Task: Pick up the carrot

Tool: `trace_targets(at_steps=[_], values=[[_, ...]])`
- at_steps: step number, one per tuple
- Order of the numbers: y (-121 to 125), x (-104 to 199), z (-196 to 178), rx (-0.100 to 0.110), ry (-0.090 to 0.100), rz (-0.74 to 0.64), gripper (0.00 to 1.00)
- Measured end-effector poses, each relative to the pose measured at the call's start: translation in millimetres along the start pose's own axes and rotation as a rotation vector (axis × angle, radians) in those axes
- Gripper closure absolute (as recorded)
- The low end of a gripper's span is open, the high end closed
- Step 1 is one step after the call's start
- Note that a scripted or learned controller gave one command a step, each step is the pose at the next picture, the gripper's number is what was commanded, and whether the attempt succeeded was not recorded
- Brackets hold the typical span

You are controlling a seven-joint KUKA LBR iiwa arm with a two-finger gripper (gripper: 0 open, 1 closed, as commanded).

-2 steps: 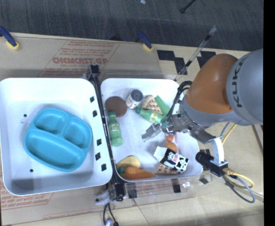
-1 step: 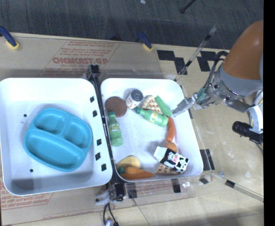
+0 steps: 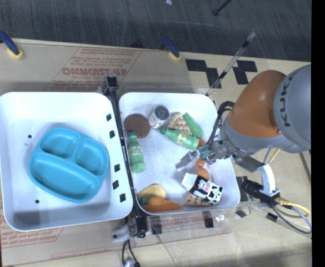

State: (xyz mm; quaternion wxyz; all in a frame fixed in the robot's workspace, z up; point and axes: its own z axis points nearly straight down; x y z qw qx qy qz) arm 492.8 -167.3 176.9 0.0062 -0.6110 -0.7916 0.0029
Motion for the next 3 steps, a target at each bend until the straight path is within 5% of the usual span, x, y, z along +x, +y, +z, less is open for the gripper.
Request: trace_targets(at_steps=[1, 2, 3], values=[[0.3, 69.0, 77.7, 0.0, 0.001, 0.038, 0.0], [1.0, 66.4, 66.0, 0.0, -0.003, 0.026, 1.0], [-10.6, 21.3, -72.2, -0.012, -0.012, -0.15, 1.0]])
